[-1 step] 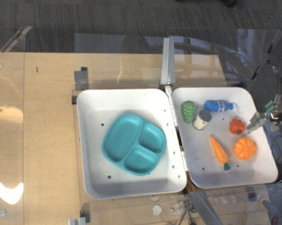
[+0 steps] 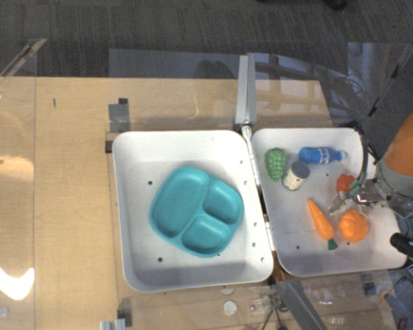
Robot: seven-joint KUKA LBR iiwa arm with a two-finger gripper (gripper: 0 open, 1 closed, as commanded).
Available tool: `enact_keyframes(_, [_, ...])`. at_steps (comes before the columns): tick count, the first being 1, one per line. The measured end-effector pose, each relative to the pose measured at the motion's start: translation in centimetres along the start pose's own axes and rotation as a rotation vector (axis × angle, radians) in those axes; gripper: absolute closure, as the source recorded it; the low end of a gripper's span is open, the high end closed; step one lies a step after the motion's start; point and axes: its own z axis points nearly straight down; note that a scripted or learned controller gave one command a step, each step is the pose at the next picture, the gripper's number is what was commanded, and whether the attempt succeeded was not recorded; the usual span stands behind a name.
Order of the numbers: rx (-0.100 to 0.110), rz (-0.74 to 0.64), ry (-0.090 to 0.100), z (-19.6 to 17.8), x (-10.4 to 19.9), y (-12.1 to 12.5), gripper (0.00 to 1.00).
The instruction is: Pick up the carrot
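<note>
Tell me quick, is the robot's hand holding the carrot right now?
Hand: cannot be told whether open or closed. It is in the right bin, between the carrot and a round orange fruit; the carrot lies beside it, not held.

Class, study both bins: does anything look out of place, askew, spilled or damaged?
Nothing looks spilled or broken. The teal divided plate sits skewed in the left bin, its edges at an angle to the walls. In the right bin, the carrot lies on its side beside an orange ball.
</note>
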Motion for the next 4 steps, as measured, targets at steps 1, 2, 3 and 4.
enact_keyframes(1, [-0.014,-0.252,-0.007,1.2,2.8,-1.2,0.0])
enact_keyframes(2, [-0.024,-0.254,-0.01,-0.1,2.9,-0.8,1.0])
enact_keyframes(3, [-0.008,-0.108,-0.003,-8.5,8.5,2.0,1.0])
enact_keyframes(4, [-0.007,-0.108,-0.003,-8.5,8.5,2.0,0.0])
